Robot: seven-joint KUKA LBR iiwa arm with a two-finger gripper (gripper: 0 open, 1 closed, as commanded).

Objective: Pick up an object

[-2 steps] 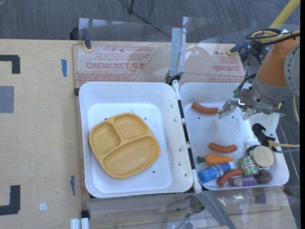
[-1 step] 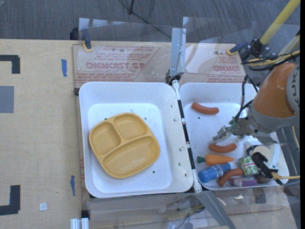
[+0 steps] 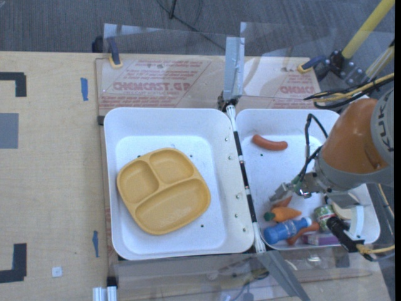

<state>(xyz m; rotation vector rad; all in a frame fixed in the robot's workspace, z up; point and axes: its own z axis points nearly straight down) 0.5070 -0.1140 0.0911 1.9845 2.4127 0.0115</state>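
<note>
Presently, one yellow divided plate [image 3: 164,190] is being held by the left bin [image 3: 119,130]; one sausage [image 3: 270,143], one carrot [image 3: 285,214], one blue bottle [image 3: 285,230] are being held by the right bin [image 3: 250,121]; the end effector [image 3: 285,191] state cannot be told.

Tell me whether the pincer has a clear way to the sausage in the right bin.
Probably yes. The sausage lies alone near the bin's far side, nothing on it; the pincer hangs nearer the cluttered front corner.
</note>
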